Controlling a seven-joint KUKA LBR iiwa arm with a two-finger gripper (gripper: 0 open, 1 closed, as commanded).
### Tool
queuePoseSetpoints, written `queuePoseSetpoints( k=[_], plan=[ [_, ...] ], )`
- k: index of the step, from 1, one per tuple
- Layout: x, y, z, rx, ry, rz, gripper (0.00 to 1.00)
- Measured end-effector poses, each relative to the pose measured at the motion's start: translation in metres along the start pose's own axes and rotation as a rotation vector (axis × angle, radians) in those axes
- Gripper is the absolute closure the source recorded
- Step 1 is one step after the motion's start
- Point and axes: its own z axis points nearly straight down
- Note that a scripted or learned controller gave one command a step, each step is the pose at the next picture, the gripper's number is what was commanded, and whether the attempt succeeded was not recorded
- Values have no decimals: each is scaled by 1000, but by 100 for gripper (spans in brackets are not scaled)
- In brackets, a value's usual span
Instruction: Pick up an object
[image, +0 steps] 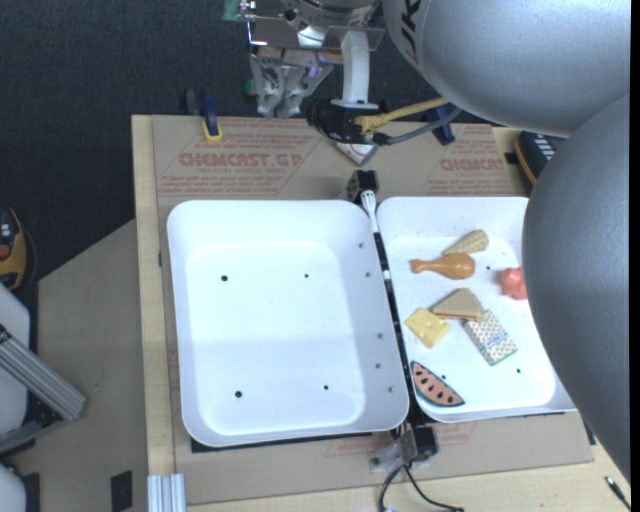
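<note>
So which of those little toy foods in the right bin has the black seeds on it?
The watermelon slice, lying at the near left corner of the right bin. It is red with black seeds and a green rind; the other pieces are yellow, tan, orange or pink.

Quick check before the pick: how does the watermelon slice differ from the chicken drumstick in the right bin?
The watermelon slice is red with dark seeds and a green rind; the chicken drumstick is plain orange-brown. The slice lies at the bin's near corner by the divider, the drumstick farther back. The slice is a curved wedge, the drumstick long and tapered. Both lie flat, untouched.

Smooth glossy white plastic bins (280, 225) sit on matt brown cardboard (160, 200).
</note>
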Motion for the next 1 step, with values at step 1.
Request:
queuePoseSetpoints(
  k=[1],
  plan=[
    [0,-2,93,18,-6,1,100]
  ],
)
